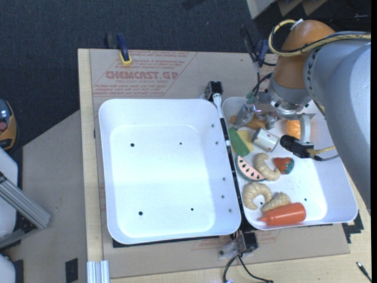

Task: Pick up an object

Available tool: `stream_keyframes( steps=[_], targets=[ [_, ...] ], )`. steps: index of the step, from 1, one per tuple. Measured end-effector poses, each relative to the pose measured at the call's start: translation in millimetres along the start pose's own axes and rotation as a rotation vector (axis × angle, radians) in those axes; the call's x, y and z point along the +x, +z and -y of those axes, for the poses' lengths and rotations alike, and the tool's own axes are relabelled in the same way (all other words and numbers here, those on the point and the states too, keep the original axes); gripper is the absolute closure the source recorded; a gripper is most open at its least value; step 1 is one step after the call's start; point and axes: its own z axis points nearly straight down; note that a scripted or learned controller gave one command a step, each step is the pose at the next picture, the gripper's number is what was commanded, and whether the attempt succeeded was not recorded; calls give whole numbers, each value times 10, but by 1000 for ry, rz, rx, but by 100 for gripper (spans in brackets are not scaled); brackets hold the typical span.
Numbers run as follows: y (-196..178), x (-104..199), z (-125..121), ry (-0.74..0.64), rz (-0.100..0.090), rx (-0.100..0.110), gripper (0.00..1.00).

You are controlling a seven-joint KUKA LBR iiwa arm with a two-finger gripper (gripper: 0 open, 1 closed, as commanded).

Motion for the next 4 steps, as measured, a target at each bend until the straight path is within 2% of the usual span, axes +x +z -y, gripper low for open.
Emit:
stream_keyframes(
  steps=[1,2,3,4],
  targets=[
    [-84,-41,26,4,3,8,100],
    [-109,-143,1047,8,-3,-2,100],
    [-5,-83,205,1,1,-17,100],
    [-3038,360,-10,-1,2,-34,100]
  ],
)
